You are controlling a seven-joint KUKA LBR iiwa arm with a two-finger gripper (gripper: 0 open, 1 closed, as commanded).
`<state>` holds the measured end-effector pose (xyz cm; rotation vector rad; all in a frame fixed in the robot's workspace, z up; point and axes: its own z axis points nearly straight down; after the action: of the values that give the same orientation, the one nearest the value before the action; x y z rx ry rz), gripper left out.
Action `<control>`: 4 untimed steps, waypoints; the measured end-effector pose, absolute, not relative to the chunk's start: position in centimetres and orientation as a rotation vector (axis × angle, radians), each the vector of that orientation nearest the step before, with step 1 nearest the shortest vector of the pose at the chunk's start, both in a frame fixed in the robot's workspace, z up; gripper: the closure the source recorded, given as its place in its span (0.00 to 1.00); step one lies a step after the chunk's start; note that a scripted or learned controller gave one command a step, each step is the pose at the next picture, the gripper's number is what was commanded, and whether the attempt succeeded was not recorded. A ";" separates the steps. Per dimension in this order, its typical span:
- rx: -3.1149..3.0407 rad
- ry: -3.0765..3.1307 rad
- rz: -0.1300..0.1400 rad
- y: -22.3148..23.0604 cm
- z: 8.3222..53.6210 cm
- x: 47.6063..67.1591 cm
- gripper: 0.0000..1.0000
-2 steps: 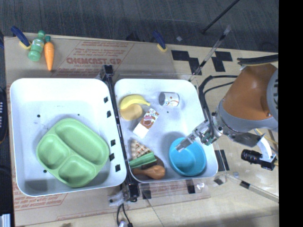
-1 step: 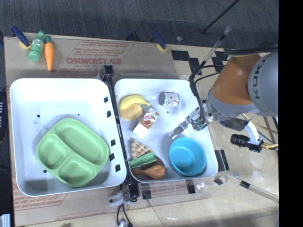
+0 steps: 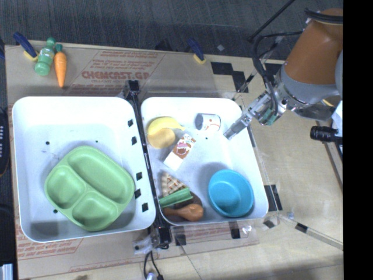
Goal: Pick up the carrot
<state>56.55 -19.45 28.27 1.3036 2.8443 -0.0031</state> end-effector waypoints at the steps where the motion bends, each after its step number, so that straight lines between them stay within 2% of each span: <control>1: 1.181 2.915 -0.003 -17.6 26.3 49.8 0.00; 2: 1.439 2.777 -0.001 -12.0 49.6 50.2 0.00; 3: 1.431 2.788 -0.010 -12.0 50.3 50.3 1.00; 4: 1.432 2.788 -0.010 -12.0 50.3 50.3 0.00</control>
<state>50.33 -11.98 50.31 1.4315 2.7881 -0.0102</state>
